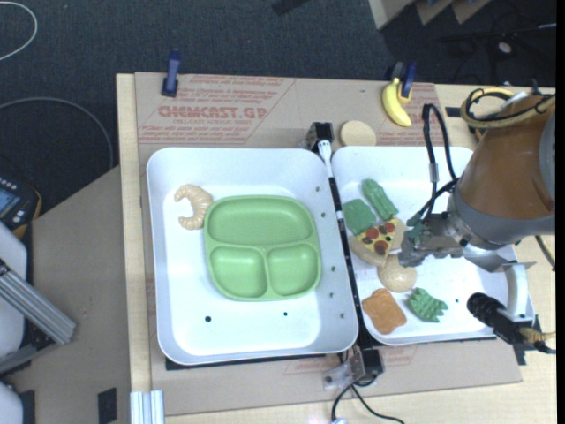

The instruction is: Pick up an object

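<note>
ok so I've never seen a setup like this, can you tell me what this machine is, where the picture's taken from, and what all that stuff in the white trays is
One camera looks down at a slant on a bench with two shallow white bins. The grey and orange shape on the right is a robot arm; its hand is low in the right bin, amid toy food. I cannot tell if it grips anything.

The left bin holds a green divided plate and a pale croissant. The right bin holds a pizza slice, green leafy pieces, a pale round piece, an orange-brown piece and a small green piece. A banana lies on the bench behind.
</note>
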`<action>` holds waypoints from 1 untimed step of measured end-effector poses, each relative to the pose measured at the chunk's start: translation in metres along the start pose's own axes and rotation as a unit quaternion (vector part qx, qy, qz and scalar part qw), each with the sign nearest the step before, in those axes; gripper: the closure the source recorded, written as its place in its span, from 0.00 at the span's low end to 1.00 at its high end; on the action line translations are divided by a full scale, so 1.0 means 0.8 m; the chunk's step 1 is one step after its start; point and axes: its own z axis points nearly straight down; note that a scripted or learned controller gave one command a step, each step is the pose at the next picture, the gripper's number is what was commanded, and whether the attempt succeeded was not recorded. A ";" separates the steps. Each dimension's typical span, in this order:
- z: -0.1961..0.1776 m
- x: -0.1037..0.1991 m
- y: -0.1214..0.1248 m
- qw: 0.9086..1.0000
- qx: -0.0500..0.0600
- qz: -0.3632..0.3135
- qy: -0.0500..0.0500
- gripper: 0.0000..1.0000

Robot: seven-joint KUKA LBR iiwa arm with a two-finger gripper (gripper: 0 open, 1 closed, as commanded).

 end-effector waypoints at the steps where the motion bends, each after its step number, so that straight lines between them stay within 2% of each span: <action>1: -0.012 0.000 0.001 1.000 -0.001 0.000 0.000 1.00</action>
